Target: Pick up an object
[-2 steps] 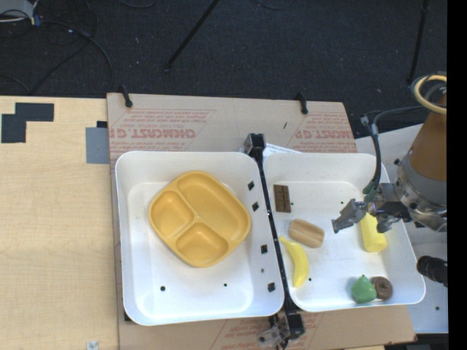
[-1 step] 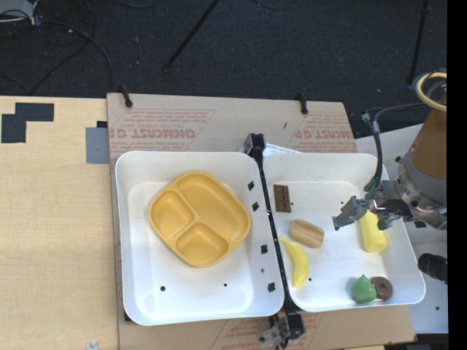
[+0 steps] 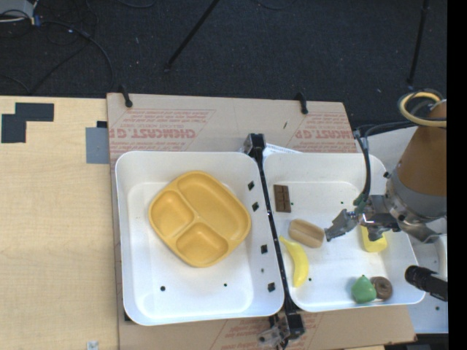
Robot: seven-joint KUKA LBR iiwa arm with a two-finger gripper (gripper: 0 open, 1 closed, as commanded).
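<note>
White bins [image 3: 139,195]; yellow divided plate [image 3: 199,217]; yellow banana [image 3: 298,262]; tan bun [image 3: 306,233]; brown block [image 3: 282,198]; green fruit [image 3: 363,290]; brown doughnut [image 3: 381,288]; grey arm with orange band [image 3: 427,159].

You've got one fixed cam, up above the bench, looking down at a slant. Both white bins sit in the lower centre: left bin [image 3: 139,283], right bin [image 3: 328,177]. Dark floor w/ cables fills the top strip, so the cam faces toward the bench's far side. Distance is mid: whole bins fit, w/ the wood benchtop [image 3: 51,232] at left. The arm [image 3: 427,166] comes in from the right edge.
</note>
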